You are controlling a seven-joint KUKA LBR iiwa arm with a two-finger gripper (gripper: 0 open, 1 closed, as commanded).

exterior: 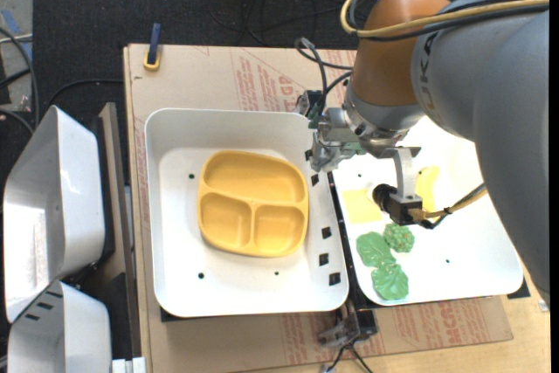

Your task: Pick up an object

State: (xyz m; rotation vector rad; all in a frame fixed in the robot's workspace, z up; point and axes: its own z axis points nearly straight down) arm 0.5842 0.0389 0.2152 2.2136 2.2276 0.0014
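**Claw over the seam between two bins**

Camera view: In the left bin (166,214) a yellow plate (253,203) lies flat. It is a rounded rectangle with one long compartment above two smaller ones, and it sits near the bin's middle.

The right bin (489,275) holds a pale yellow sheet (356,203) near its left wall. Just below it are three green leafy pieces: one (376,249) touching a smaller one (400,237), and a third (390,281) nearer the front rim.

The claw (326,151) hangs over the seam where the bins meet, above the plate's upper right corner. I cannot tell whether it is spread or pressed together.

Both bins rest on a brown cardboard-covered desk (227,74).
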